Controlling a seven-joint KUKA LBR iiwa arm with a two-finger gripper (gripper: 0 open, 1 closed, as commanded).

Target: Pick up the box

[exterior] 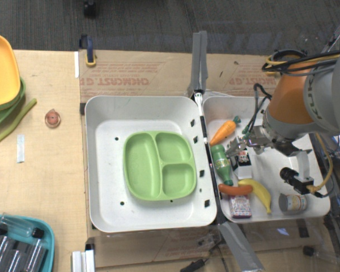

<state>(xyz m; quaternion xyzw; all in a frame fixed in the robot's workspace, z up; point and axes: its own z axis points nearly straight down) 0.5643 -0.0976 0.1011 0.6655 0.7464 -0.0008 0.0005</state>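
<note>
The gripper [239, 149] sits low in the right bin [320, 208], right by the green bottle [221, 163]; honestly can't tell its state. The box [241, 207] lies near the bin's front edge, beside the banana [260, 192].

One camera hangs above the surface [51, 169] and looks down at a slant, far enough to take in both bins: the left bin [96, 169] sits mid-frame, the right bin [314, 205] near the right edge. Floor [158, 10] lies along the top, so it probably tilts away from the near side.
</note>
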